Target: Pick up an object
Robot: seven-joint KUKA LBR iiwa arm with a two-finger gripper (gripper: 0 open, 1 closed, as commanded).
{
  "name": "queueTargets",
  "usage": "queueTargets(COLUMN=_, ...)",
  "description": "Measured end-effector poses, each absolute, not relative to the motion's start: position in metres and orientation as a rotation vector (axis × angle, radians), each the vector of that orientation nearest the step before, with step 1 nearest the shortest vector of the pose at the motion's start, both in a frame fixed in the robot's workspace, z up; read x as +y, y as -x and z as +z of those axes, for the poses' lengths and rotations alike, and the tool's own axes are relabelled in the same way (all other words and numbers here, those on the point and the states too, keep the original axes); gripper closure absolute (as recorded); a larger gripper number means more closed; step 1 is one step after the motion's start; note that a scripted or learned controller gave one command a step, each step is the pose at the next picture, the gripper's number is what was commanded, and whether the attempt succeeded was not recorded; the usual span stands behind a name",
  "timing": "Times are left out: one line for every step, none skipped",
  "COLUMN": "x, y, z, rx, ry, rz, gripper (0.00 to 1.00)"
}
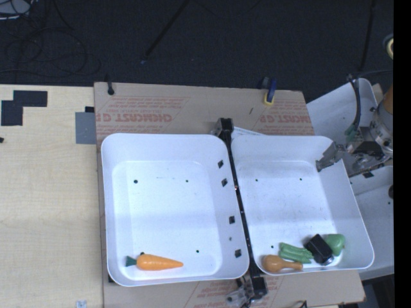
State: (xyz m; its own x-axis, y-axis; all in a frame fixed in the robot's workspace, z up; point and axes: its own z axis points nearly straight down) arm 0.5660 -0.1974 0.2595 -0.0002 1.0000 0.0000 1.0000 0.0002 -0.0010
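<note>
While the carrot [158, 262] lies lengthwise along the left bin's [115, 172] near wall, I see my gripper [334, 154] over the right bin's [359, 236] far right rim, well apart; I cannot tell its state, and the cluster [308, 252] in that bin lies nearer.

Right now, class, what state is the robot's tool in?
Tool: at the right bin's upper right rim, nothing between it; open or shut cannot be told.

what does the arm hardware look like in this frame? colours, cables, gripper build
The arm shows at the right edge: grey metal with an orange patch near the top. The gripper is grey-silver with dark parts behind it. A dark cable curves down beside it.
</note>
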Motion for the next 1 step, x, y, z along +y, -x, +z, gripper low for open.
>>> queueTargets(x=-0.1253, y=-0.5972, z=0.2155, rx=-2.224, ry=2.211, rz=0.003, gripper=0.0)
